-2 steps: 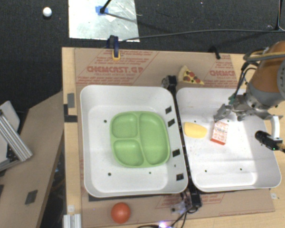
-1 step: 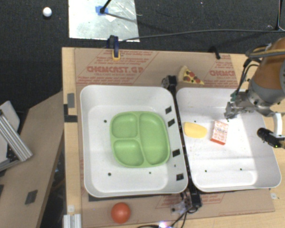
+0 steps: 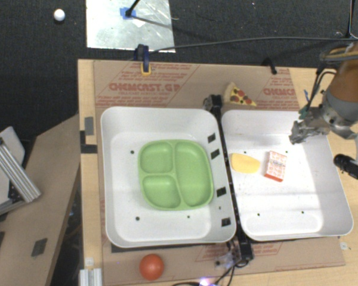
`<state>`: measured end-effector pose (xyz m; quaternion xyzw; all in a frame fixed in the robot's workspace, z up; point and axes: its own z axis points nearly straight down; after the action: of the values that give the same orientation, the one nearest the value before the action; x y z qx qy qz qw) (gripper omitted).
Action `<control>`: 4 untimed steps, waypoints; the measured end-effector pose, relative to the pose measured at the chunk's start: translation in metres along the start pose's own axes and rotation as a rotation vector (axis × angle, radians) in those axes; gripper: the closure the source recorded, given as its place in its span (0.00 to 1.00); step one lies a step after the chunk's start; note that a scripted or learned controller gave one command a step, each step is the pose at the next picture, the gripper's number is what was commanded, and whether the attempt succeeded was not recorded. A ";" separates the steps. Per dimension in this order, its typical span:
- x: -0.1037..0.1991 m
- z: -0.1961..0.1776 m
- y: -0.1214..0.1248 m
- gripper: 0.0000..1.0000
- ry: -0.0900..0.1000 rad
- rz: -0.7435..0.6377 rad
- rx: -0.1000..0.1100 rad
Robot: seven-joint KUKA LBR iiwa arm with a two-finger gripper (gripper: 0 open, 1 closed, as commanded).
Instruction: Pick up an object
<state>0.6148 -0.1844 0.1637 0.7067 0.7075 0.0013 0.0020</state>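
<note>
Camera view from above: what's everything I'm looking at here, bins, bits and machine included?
White bins: 2, side by side on the bench.
Divided tray: 1, green, three compartments, in the left bin.
Yellow piece: 1, flat, in the right bin near the divider.
Small box: 1, red and white, right bin, beside the yellow piece, apart from it.
Pizza slice toy: 1, yellow with red spots, on the board behind the bins.
Ball: 1, orange-red, on the board in front of the left bin.
Small ball: 1, white, far left on dark surface.
Clamp: 1, blue and yellow, board's far edge.
Arm: 1, grey and orange, from the right.
Gripper: 1, over the right bin's far side.
</note>
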 end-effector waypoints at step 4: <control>0.102 -0.083 0.006 1.00 0.003 -0.008 0.004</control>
<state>0.6208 -0.0822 0.2467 0.7038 0.7104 0.0009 -0.0003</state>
